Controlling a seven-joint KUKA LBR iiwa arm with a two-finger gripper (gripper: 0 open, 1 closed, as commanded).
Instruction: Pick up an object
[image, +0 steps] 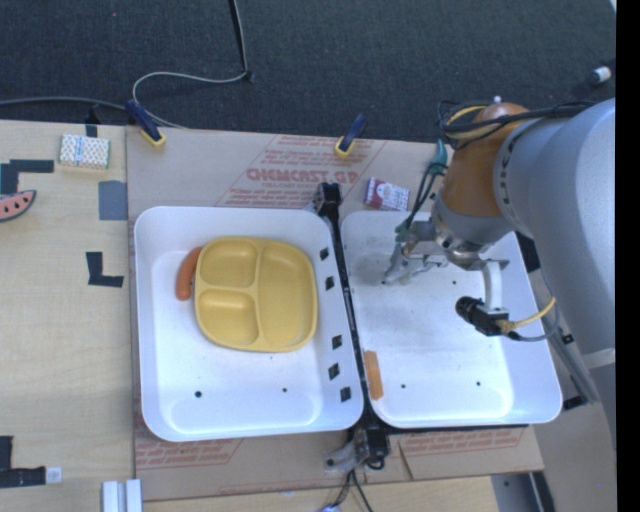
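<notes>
Two bins, and not much to grab: my claw (397, 272) is hanging low over the right white plastic bin (520, 400), up near its back-left part, and honestly I can't tell from this angle how it's set, but nothing I can see is in it. Closest candidate is the small orange carrot-shaped stick (373, 373) lying right against the left wall of my bin, hard by the black divider (340, 300) between the two bins. Looks light and probably a stiff plastic toy, so weight is no worry, but it's thin and rounded and I'd guess it rolls or skids away if I pinch off-centre. I'd take it across its narrow width at the middle. Trouble is the wall: one side of it has almost no room, so coming down along the wall line seems safer. Other options sit in the left white bin (160, 400): a yellow four-compartment plastic plate (257, 293), wide and flat, only grabbable by its rim, and an orange sausage-like piece (185, 274) tucked touching the plate's left edge. My bin's floor is open toward the front, plenty of space to swing.
</notes>
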